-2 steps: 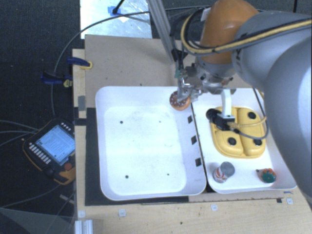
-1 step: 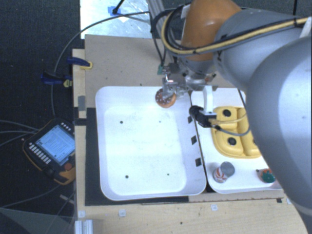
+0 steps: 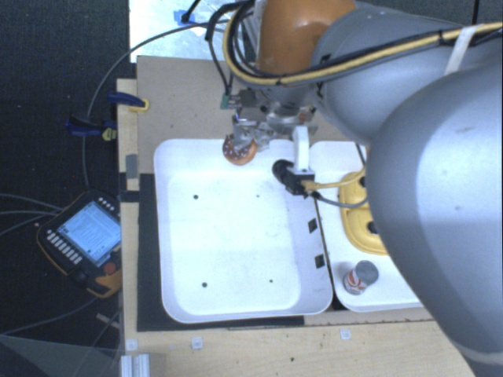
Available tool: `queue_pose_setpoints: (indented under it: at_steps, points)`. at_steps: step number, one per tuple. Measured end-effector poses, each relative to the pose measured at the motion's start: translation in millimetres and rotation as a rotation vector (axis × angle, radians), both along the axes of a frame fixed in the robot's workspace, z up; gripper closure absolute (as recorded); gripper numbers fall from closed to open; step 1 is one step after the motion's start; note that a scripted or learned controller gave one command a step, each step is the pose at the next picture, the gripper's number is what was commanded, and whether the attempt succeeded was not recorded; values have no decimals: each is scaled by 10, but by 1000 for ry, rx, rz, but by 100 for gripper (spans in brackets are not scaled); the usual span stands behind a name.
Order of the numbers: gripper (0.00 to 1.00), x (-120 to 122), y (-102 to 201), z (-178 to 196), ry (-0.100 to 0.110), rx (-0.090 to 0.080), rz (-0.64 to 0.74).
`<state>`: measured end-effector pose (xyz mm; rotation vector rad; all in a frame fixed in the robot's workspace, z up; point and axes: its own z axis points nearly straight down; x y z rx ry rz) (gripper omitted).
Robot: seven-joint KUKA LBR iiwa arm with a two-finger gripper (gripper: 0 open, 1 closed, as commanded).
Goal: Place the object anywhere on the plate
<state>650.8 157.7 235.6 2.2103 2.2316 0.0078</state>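
Pincer (image 3: 245, 136) over left bin (image 3: 181, 289), donut (image 3: 239, 150) at fingertips, yellow plate (image 3: 363, 226) right

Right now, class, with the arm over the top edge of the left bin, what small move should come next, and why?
Probably carry the gripper rightward toward the yellow plate in the right bin. The brown round object hangs at the gripper over the left bin, apparently held, away from the plate.

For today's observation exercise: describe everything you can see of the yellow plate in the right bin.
The yellow plate looks like glossy plastic, with a raised rim. It lies flat in the right bin, near that bin's left wall. The grey arm covers most of it, leaving its left edge. A dark cable crosses above its upper part.
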Motion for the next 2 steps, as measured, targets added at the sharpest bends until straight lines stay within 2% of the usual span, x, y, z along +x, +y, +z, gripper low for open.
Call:
queue_pose_setpoints:
  at_steps: [1, 2]
  points:
    - [100, 10, 79, -29, 2, -2, -4]
    - [0, 9, 75, -28, 2, -3, -4]
